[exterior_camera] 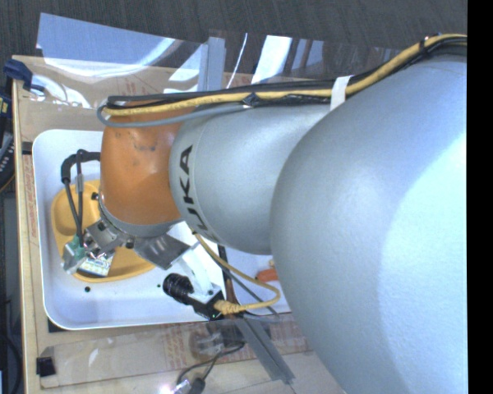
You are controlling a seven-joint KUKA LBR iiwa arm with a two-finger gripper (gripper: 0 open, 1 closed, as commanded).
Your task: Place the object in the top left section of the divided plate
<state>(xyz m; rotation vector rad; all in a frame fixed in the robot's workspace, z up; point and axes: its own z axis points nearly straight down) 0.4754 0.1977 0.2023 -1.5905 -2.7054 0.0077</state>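
1. Arm (329, 162): its grey body covers most of the bench and runs off the top, right and bottom edges of the view.
2. Yellow plate (66, 212): the orange band (135, 171) and the wrist hide most of it; its dividers and sections cannot be made out.
3. Gripper (86, 257): seen end-on below the wrist, its fingers too small and cluttered to read.
4. Green-and-white item (99, 263) at the gripper tip: too small to identify; whether it is gripped cannot be told.
5. White bin (45, 220): its right side is hidden under the arm.
6. Orange scrap (267, 275): a sliver beside the arm, the rest hidden.
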